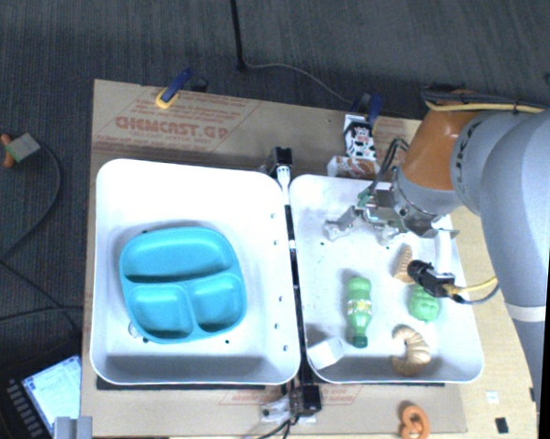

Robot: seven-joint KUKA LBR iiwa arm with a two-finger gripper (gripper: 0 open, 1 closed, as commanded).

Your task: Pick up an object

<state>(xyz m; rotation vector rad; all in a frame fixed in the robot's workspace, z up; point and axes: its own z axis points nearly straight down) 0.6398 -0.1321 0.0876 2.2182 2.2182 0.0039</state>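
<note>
Camera view puts the likeliest target, a green bottle [358, 310], lying on its side near the middle of the right bin [320, 278], its cap end pointing toward the near rim. It is a small, translucent green thing with a pale label band around its middle. It looks smooth and round, so I judge it may roll if pinched off-centre.

Around it lie other candidates. A green lump [424, 307] is to its right, a tan curled piece [413, 351] sits in the near right corner, and a small tan piece [402, 261] lies further back.

The end effector [361, 226] hovers over the far part of the same bin, apart from the bottle. Its fingers are spread wide with nothing between them. The step in hand reads as the approach, with no grasp made yet.

The next move calls for coming toward the near side, lining the fingers across the bottle's narrow width, and descending before closing.

The left bin [257, 203] holds a blue divided tray [182, 283]. An orange ring [414, 423] lies on the tabletop [487, 416], outside both bins.
</note>
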